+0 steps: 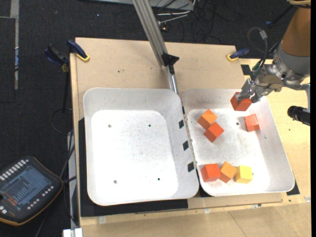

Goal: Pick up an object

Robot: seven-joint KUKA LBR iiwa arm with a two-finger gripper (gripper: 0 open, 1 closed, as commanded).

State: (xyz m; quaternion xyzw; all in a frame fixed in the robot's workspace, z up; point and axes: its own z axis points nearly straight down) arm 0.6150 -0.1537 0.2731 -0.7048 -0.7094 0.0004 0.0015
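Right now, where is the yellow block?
The yellow block lies in the right bin, near its front edge, at the right end of a row, touching an orange block.

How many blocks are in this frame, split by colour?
Red blocks: 4, one at the gripper, one, one, one
Orange blocks: 2, second
Yellow block: 1
Total: 7

No text, label, brand, number or sign can be read anywhere. The handheld control pendant (22, 189) at the lower left of the frame has a lit screen with rows of marks, but they are too small and blurred to make out as words or figures
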